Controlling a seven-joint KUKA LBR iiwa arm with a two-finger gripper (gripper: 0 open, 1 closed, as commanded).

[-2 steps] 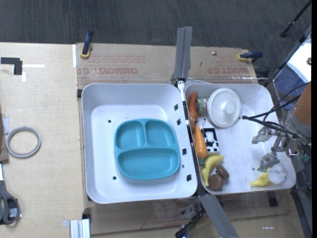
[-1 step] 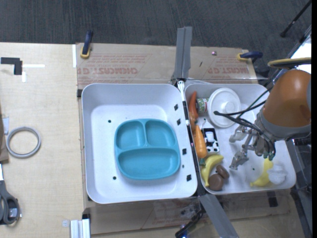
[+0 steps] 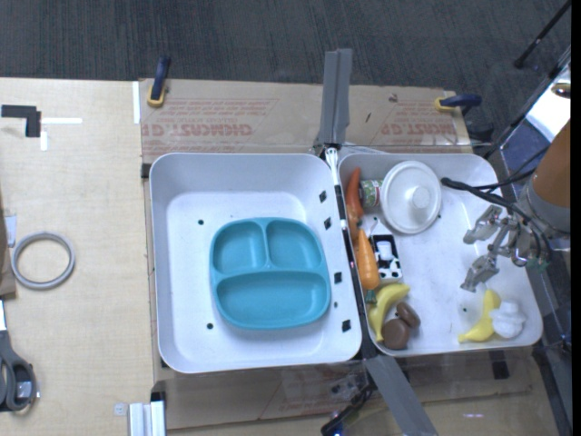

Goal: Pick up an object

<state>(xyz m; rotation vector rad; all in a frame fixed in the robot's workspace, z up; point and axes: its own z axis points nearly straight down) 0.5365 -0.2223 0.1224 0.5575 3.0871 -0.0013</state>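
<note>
gripper (image 3: 484,254) spread, empty, hovering at right bin's (image 3: 427,334) 3 o'clock; could miss yellow toy (image 3: 479,327) (5 o'clock, beside wall).

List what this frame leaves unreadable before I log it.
- Gripper, camera view: finger opening unreadable against the white right bin.
- Small can: partly hidden by the white lid, label too small.
- Brown objects: identity unclear, overlapped by the banana.

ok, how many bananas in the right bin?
2. One banana at the bin's left wall beside the brown lump; the other banana near the front right corner, against a white object.
</note>
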